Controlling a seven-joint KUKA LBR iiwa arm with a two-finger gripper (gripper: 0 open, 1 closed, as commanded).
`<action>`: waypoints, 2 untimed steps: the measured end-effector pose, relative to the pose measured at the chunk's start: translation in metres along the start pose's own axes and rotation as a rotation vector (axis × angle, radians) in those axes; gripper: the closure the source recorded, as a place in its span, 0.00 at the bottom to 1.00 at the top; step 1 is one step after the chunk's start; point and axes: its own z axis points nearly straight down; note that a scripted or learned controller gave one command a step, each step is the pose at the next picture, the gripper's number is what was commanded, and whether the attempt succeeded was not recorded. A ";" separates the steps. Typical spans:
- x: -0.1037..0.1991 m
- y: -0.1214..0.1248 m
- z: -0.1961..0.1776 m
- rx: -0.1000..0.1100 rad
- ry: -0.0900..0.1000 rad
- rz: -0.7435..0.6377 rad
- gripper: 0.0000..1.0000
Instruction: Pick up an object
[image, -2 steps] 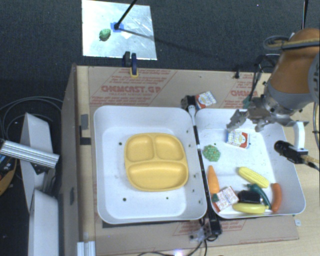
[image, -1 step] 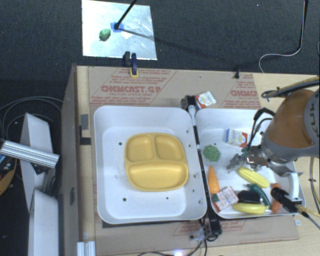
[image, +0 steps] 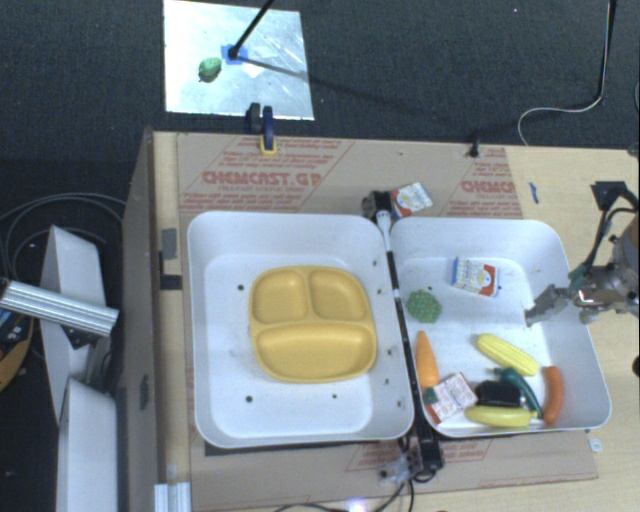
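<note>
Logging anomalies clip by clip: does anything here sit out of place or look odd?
One thing: a small packet lies outside the bins, on the cardboard behind their shared edge. The other items sit inside the right bin; the yellow tray sits in the left bin.

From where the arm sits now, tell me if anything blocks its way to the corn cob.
Nothing visible does. The gripper hangs at the right bin's right rim, and bare bin floor lies between it and the corn cob.

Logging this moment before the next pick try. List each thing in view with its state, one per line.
Yellow three-compartment plastic plate: flat in left bin, nothing on it.
Orange toy carrot: lying by right bin's left wall.
Yellow toy corn cob: lying, untouched.
Small white carton: lying flat.
Green bumpy ball: resting.
Gripper: over right bin's right edge, holding nothing.
</note>
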 end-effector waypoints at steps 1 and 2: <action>0.024 0.029 0.083 0.006 0.003 -0.003 0.00; 0.044 0.007 0.137 0.003 0.002 -0.001 0.00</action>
